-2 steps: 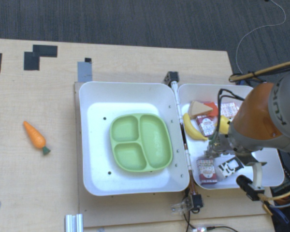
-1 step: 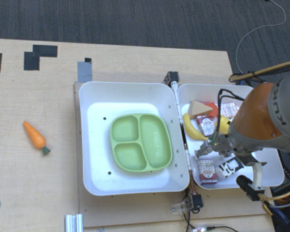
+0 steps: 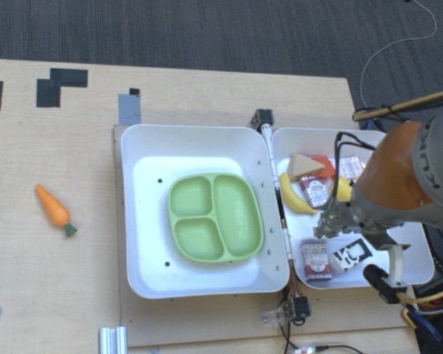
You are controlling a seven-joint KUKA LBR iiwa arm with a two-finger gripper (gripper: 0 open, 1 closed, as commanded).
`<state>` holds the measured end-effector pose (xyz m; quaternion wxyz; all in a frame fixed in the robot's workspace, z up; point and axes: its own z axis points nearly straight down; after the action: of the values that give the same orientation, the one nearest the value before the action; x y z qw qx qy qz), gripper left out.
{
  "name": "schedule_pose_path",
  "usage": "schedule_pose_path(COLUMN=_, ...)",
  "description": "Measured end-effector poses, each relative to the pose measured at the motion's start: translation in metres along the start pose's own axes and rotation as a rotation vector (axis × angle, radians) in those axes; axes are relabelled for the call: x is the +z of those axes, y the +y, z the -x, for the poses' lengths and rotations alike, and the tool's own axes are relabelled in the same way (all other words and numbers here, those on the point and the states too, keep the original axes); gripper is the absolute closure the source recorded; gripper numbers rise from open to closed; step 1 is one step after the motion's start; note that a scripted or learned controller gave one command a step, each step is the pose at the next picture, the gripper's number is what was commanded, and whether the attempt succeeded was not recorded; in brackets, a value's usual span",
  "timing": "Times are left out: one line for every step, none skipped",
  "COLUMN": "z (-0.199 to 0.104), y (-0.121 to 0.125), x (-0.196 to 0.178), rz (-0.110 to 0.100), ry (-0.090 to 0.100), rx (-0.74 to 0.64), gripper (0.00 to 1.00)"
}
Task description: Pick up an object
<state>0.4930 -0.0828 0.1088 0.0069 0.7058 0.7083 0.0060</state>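
Note:
The right bin [image 3: 421, 268] holds a yellow banana [image 3: 294, 196], a tan bread wedge [image 3: 307, 165], a red snack packet [image 3: 316, 192], a pale red-printed packet [image 3: 350, 168] and a dark red packet [image 3: 314, 259] near the front wall. The arm's orange band [image 3: 391, 175] and grey wrist hang over this bin. My gripper [image 3: 330, 226] points down just right of the banana and above the dark red packet, with the wrist covering most of it. A black-and-white tag [image 3: 351, 254] shows beside it.
The left bin [image 3: 144, 198] holds a green three-compartment plate [image 3: 214, 217]. A toy carrot [image 3: 53, 207] lies on the bench far left. Black tape patches [image 3: 59, 85] mark the bench's back left. Cables trail at the front right.

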Motion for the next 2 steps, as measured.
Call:
schedule_pose_path(z=0.000, y=0.000, x=0.000, rz=0.000, ry=0.000, rx=0.000, gripper=0.00)
schedule_pose_path(z=-0.001, y=0.002, x=-0.010, rz=0.003, ry=0.001, rx=-0.002, gripper=1.00)
